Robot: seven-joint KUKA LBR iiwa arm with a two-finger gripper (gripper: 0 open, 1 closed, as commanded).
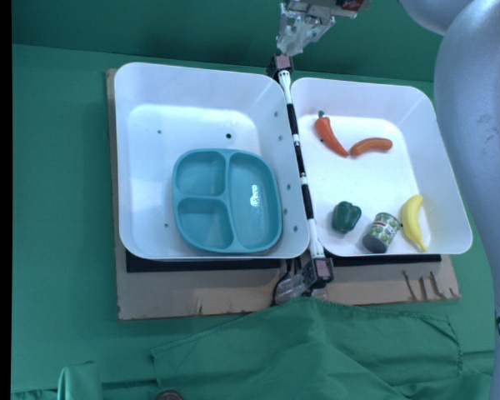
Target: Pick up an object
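The right bin (417,107) holds a carrot (330,135), a sausage (372,146), a green pepper (346,216), a small can (382,231) and a banana (413,220). My gripper (293,38) hangs high at the top of the view, above the far end of the divider between the bins, well away from every object. Nothing shows between its fingers.
The left bin (150,98) carries a teal three-compartment plate (227,200). A white rod with black joints (298,157) runs between the bins. The large grey arm (475,98) covers the right side. Green cloth (300,357) lies at the front.
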